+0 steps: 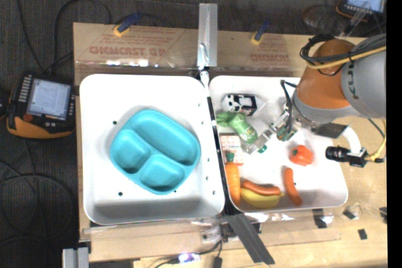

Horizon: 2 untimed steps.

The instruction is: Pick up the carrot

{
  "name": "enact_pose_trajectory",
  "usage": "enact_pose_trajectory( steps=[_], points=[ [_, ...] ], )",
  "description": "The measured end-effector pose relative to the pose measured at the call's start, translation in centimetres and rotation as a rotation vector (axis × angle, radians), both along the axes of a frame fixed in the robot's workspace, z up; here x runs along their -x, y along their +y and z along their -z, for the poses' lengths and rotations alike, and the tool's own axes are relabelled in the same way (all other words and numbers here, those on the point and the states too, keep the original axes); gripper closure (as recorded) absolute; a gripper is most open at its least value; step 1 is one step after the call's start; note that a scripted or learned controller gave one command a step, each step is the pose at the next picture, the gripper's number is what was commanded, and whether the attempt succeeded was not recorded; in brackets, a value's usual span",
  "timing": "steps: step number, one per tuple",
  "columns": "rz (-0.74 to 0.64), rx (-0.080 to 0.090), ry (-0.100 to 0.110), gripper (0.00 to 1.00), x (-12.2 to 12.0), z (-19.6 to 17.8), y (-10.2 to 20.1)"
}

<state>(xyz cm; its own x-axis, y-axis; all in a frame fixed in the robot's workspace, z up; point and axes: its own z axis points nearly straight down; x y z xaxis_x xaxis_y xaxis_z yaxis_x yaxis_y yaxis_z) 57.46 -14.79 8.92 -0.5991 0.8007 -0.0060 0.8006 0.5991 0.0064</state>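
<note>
Right now my pincer [282, 129] hangs over the right bin [326, 198], just up and left of the small tomato [301, 155]. I cannot tell how it stands. The carrot [233, 179] lies well left of the tomato and a bit lower, right along the bin's left wall, and my pincer is not touching it. Just right of the carrot lie a banana [260, 198] and a red sausage [260, 187] on top of it. Another orange stick-shaped thing [291, 186] lies below the tomato. A green bottle [241, 125] lies up and left of the tomato. Far left of the tomato, the other bin [100, 97] holds a blue tray [155, 150].
</note>
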Motion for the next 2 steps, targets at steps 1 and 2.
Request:
enact_pose_trajectory(
  steps=[1, 2],
  points=[
    [0.220, -0.002, -0.005, 0.00, 4.0, -0.1, -6.4],
    [0.219, -0.006, -0.010, 1.00, 3.8, -1.1, -6.2]
  ],
)
